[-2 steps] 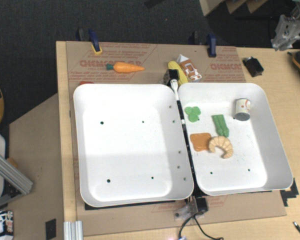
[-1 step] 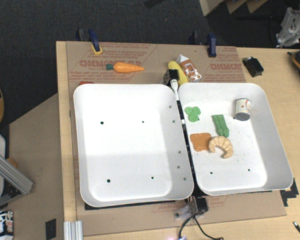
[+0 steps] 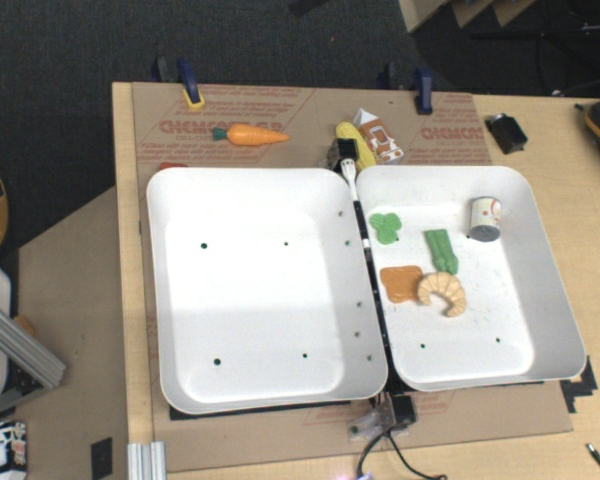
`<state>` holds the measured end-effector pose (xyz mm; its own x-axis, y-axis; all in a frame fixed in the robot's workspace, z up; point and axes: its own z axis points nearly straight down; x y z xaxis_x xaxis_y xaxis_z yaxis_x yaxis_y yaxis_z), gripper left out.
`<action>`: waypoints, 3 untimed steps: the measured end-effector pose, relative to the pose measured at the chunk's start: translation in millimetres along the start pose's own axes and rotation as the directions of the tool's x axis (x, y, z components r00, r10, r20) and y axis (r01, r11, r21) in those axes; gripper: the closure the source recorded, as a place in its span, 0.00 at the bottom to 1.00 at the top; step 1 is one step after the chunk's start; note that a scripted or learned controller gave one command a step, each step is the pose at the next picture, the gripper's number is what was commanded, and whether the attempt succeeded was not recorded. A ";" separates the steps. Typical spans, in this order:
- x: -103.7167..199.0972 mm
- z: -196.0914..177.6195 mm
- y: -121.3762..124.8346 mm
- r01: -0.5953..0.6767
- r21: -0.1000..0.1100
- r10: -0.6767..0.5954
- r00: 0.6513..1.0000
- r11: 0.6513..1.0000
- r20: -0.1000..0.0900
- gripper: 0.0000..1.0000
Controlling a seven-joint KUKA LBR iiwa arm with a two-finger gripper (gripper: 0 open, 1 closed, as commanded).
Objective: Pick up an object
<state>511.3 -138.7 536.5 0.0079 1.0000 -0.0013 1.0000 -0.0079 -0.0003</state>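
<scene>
Where the two shallow white plastic bins meet, the right bin [image 3: 540, 298] carries five things. A tan toy croissant [image 3: 443, 294] lies near its middle, touching an orange-brown slab of toy toast [image 3: 401, 283] on the side toward the left bin [image 3: 250, 288]. Just behind them sit a green rectangular block [image 3: 441, 250] and a flat green leafy piece [image 3: 385, 228], close together but apart. A small grey-and-white can [image 3: 484, 218] lies on its side toward the far corner. Behind the bins, on the bench's brown cardboard sheet [image 3: 310, 108], rest an orange toy carrot [image 3: 252, 136] and a yellow piece [image 3: 348, 134] beside an orange-and-white packet [image 3: 378, 140]. Whether the hand is apart or together cannot be told.
</scene>
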 end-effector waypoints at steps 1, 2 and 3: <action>-55.8 0.5 -33.8 0.001 0.000 -0.001 1.000 1.000 0.000 1.00; -52.0 1.1 -31.6 0.008 0.000 -0.008 1.000 1.000 -0.001 0.00; 21.1 151.3 -32.8 0.014 0.016 -0.014 1.000 1.000 -0.007 0.00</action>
<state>478.5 -117.6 385.2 -0.0063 1.0000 0.0060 0.9998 0.0064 -0.0165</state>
